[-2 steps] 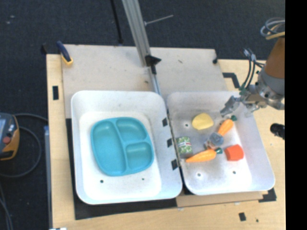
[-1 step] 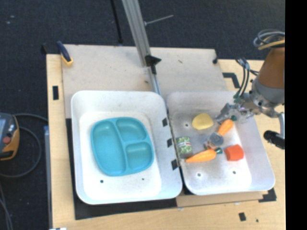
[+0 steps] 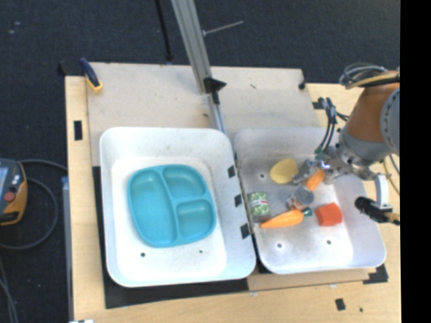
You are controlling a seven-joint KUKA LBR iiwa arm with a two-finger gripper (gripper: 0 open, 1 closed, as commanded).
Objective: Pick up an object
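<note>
1. Two white bins sit side by side on the table [image 3: 148,96]. The left bin [image 3: 114,147] holds a blue divided plate [image 3: 172,204]. The right bin [image 3: 363,244] holds the loose things worth picking.
2. Candidates in the right bin: a yellow lemon-like piece [image 3: 283,170] near the middle, an orange carrot [image 3: 283,219] with a green end lying below it, an orange-red block [image 3: 329,214] to the carrot's right, and a small green-and-white packet [image 3: 258,203] near the bin's left wall.
3. The arm [image 3: 374,123] reaches in from the right, and the tool [image 3: 303,195] sits low among the items, between the lemon-like piece and the carrot. A small orange piece [image 3: 314,179] shows beside it; whether that piece is held cannot be made out, and whether the tool is clenched or released cannot be told either.
4. To do this step well, I would judge it best to commit to one target rather than close amid the cluster.
5. The block looks easiest: flat sides, standing slightly apart.
6. The carrot is likely to roll or pivot if gripped off-centre, so grasp across its thick middle.
</note>
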